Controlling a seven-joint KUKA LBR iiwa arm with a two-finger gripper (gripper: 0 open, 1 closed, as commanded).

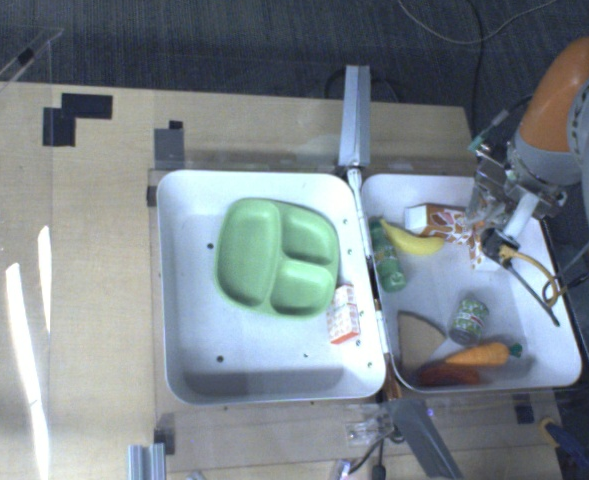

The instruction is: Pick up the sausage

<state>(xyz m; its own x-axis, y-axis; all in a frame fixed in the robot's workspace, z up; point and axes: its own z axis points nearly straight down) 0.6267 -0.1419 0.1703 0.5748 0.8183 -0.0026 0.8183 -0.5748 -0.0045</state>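
Note:
The sausage [442,373] is a dark red-brown link lying along the front wall of the right bin [564,368]. An orange carrot [479,355] lies right behind it and touches it. My gripper [481,226] hangs over the far right part of that bin, above a brown and white printed packet [442,220]. It is well away from the sausage, which lies toward the front of the bin.
In the right bin are also a banana [411,239], a green bottle [385,259], a small can [469,317] and a brown wedge [420,334]. The left bin [189,368] holds a green divided plate [277,255] and a small red and white packet [344,319].

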